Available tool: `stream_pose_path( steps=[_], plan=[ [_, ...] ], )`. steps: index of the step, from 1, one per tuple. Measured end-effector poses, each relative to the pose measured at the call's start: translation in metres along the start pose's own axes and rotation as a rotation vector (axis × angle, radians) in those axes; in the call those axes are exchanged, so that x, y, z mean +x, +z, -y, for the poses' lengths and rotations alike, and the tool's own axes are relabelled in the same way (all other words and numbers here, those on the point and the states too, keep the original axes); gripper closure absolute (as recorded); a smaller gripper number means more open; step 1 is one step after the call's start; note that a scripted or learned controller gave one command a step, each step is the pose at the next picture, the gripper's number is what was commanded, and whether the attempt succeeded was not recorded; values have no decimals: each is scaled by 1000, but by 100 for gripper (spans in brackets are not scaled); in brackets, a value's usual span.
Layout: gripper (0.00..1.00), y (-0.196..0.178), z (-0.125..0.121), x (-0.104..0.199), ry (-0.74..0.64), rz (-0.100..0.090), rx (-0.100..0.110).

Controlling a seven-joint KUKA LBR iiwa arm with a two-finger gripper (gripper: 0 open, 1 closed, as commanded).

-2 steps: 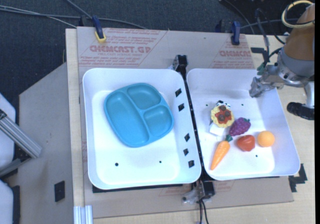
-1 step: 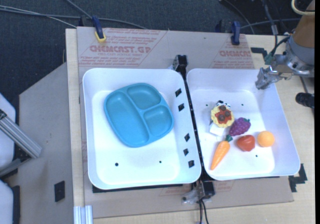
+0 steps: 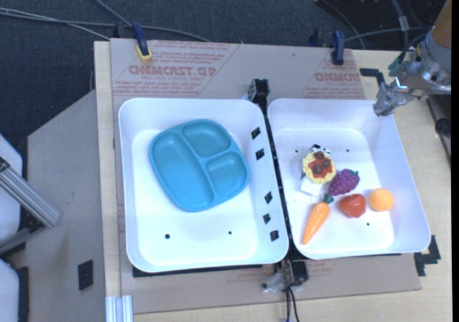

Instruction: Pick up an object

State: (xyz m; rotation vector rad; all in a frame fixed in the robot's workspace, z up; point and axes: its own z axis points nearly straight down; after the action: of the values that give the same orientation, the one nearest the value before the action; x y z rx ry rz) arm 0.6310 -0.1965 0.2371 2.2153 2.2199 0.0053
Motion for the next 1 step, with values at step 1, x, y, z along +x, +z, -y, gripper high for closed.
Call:
stream_pose_path(
  steps=[1],
  plan=[
    [100,-10,5,56,-4,-4,7]
  ],
)
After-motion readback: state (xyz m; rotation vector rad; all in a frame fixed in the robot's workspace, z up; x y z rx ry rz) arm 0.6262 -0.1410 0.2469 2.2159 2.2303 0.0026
